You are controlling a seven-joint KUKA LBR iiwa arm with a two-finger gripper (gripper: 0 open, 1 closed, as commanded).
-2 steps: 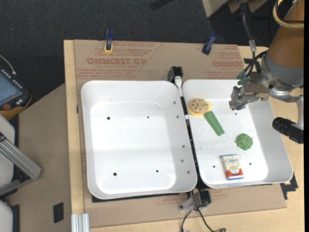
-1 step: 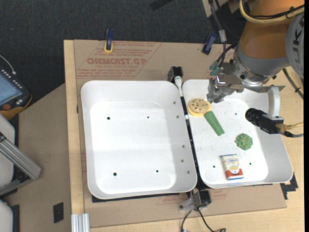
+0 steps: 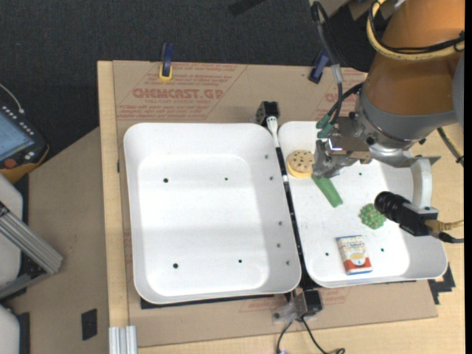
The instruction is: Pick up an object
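Note:
My gripper (image 3: 325,167) hangs over the upper left part of the right bin (image 3: 413,268). A green stick (image 3: 330,192) lies at a slant just below it, its upper end hidden under the gripper. Just left of the gripper, a round tan cookie (image 3: 299,162) rests by the bin's left wall. A green knobbly lump (image 3: 371,215) sits to the lower right. Near the front edge lies a small red, white and blue box (image 3: 355,254).
The left bin (image 3: 147,146) stands beside the right one, their rims touching. A black cylinder (image 3: 400,210) on the arm juts over the right bin next to the green lump. Both bins rest on a cardboard sheet (image 3: 184,87) held by clamps.

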